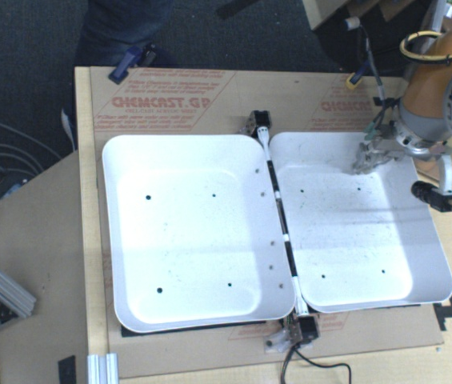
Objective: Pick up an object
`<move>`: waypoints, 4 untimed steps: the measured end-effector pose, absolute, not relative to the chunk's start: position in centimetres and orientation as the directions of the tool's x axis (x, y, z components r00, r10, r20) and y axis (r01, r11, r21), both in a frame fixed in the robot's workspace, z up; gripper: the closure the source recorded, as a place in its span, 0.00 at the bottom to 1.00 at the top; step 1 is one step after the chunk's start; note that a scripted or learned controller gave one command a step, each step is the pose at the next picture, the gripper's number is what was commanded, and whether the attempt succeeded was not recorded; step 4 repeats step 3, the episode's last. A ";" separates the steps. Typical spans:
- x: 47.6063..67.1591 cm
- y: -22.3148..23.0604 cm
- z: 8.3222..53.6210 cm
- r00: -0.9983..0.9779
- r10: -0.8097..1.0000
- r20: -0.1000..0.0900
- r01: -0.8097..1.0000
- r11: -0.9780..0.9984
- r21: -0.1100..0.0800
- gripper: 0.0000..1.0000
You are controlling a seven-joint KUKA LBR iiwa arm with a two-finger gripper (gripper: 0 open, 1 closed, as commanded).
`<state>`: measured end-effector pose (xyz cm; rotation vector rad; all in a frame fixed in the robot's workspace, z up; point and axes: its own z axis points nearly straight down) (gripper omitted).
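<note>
The gripper (367, 157) hung low over the far corner of the right bin (418, 290), finger state impossible to tell, with no object visible beneath it to grab.

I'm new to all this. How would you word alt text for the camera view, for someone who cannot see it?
A grey robot arm with an orange band reaches in from the right, its gripper low over the far corner of the right white bin. A second white bin sits beside it on the left, both on a brown bench.
</note>
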<state>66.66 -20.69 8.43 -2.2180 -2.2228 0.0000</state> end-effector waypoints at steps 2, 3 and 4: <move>66.7 -14.0 8.5 -0.001 1.000 0.002 1.000 0.001 -0.002 0.00; 66.8 -20.6 8.5 -0.004 1.000 0.005 1.000 0.004 -0.001 0.00; 66.8 -20.6 8.5 -0.004 1.000 0.005 1.000 0.004 -0.001 0.00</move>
